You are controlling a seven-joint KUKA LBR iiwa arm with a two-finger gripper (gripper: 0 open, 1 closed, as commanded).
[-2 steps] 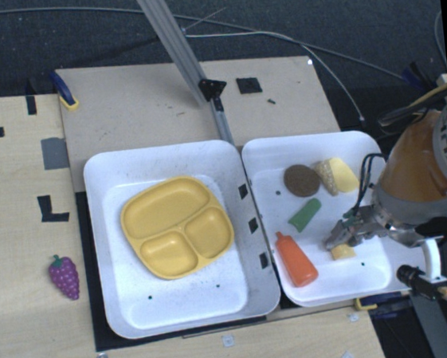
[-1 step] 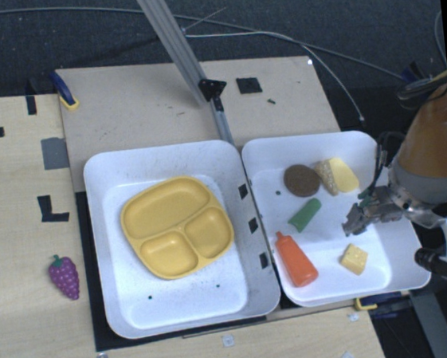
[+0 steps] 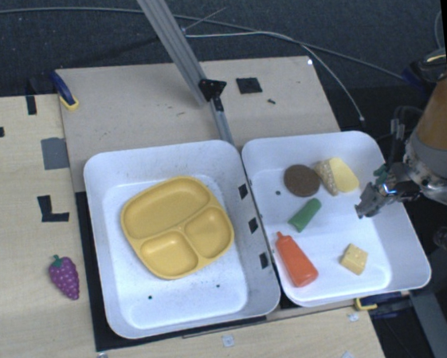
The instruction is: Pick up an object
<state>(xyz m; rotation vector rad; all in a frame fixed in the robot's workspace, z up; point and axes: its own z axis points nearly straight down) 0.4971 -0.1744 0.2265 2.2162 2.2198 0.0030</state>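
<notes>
Beside smooth green cylinder, flat brown disc.

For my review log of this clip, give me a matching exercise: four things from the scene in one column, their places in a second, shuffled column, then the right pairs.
Things:
1. yellow divided plate
2. purple grapes
3. orange bottle
4. gripper

Places:
A. on the bench, outside both bins, at the view's left
B. above the right bin's right edge
C. in the left bin
D. in the right bin, near its front left, below the green piece

Pairs: 1-C, 2-A, 3-D, 4-B
</notes>
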